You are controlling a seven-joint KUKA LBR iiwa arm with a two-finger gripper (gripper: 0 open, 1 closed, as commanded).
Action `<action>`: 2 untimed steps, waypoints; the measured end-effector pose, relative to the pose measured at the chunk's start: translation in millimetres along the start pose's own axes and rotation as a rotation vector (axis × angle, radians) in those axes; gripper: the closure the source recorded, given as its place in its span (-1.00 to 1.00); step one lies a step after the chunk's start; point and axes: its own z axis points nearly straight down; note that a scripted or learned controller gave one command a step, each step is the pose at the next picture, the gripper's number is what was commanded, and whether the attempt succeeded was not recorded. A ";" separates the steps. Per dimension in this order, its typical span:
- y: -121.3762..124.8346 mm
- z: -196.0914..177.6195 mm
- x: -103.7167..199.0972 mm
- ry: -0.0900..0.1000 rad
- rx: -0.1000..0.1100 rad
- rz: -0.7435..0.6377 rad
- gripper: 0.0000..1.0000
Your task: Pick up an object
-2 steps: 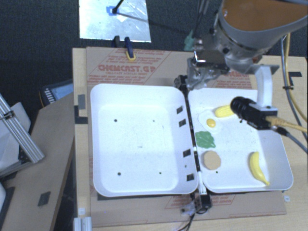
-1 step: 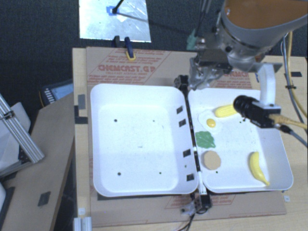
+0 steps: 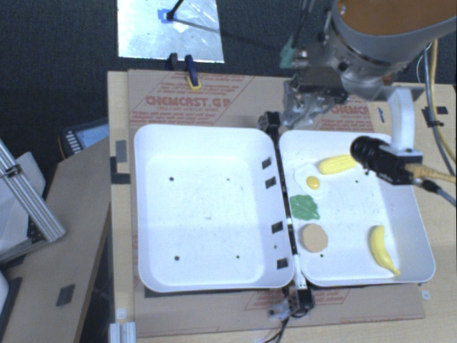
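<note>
The gripper (image 3: 308, 104) hung above the right bin's (image 3: 407, 213) far-left corner, its state impossible to tell; the corn cob (image 3: 337, 165) lay near, below-right.

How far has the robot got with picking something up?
Nothing looks picked up yet. The gripper sits high at the back edge of the right bin, with no object seen in it. The corn cob, fried egg, green leaf, cookie and banana all lie in the bin. Reaching down, grabbing and lifting are left.
</note>
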 end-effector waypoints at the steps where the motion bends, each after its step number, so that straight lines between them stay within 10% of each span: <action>1: -17.0 94.9 -87.0 -0.005 0.015 0.022 1.00; 2: -14.5 29.7 -32.3 0.001 -0.001 0.006 1.00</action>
